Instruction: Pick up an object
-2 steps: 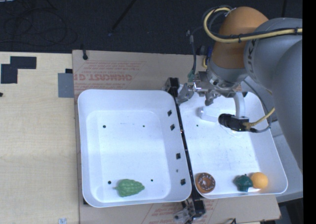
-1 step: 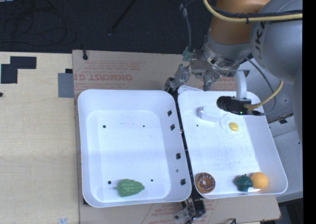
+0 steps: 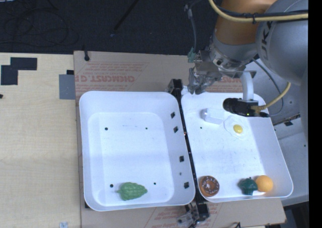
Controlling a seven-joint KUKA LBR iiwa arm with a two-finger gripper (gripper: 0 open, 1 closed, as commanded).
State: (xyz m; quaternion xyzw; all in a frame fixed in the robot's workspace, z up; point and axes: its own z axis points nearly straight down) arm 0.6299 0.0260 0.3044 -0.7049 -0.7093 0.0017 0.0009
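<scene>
Presently listed: end effector [image 3: 201, 85] over the right bin's [image 3: 282, 164] far rim, grip state indeterminable; nearest candidate, fried egg [image 3: 237, 130], mid-bin; advise descending squarely over it, well apart from doughnut [image 3: 209, 185] and orange [image 3: 264, 183].

Smooth white plastic bins [image 3: 93, 108], matt brown cardboard [image 3: 151, 68], pale wood bench [image 3: 35, 141]

Cardboard sheet [image 3: 132, 71] bears mirrored print, perhaps "CHEMCREST".
</scene>
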